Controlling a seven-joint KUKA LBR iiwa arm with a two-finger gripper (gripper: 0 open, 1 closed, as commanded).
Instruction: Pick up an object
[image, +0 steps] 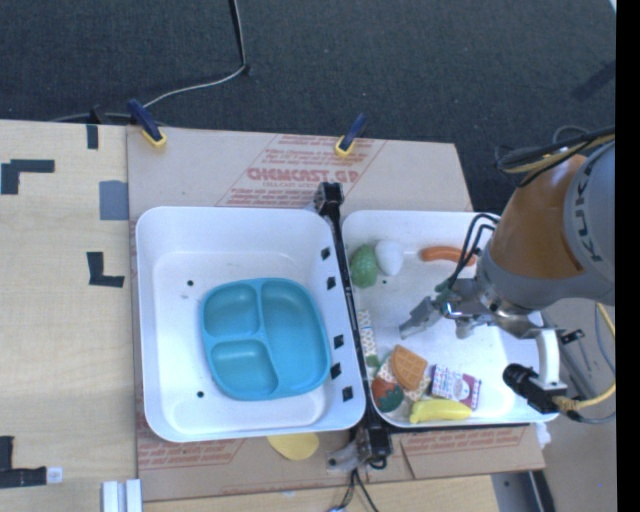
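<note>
Tool (428, 316) hangs over the right bin (500, 415); its grip can't be made out.

You've got a blue divided plate (265, 336) in the left bin (160, 300), cardboard sheet (290, 175) under both bins, two yellow-blue clamps (147, 124) at its top edge, grey cable (200, 85) above.

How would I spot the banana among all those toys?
Look in the right bin, along its near edge. The banana lies flat there, just below a small pink packet. It is the one plain yellow, long curved piece.
</note>
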